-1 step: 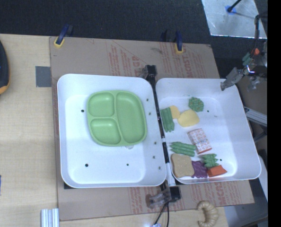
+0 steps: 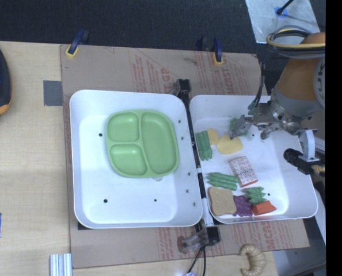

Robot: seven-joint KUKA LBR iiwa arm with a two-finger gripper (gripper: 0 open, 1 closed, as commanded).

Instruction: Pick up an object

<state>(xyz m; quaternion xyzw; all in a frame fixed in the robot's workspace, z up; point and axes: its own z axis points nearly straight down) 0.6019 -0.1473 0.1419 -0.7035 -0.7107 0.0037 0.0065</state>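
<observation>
The gripper (image 2: 249, 126) hovers, fingers spread and holding nothing, over the right bin (image 2: 295, 203), beside a yellow block (image 2: 230, 145). Toy food crowds this bin's left and near edges. The left bin (image 2: 87, 200) carries one green divided plate (image 2: 142, 142), with open floor around it.

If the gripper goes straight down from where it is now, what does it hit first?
Probably the yellow piece, just beside the gripper; otherwise bare floor of the right bin. Height is unclear from this slanted view.

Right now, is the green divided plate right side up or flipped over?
Right side up: the green divided plate in the left bin shows its three recessed compartments facing the camera.
</observation>
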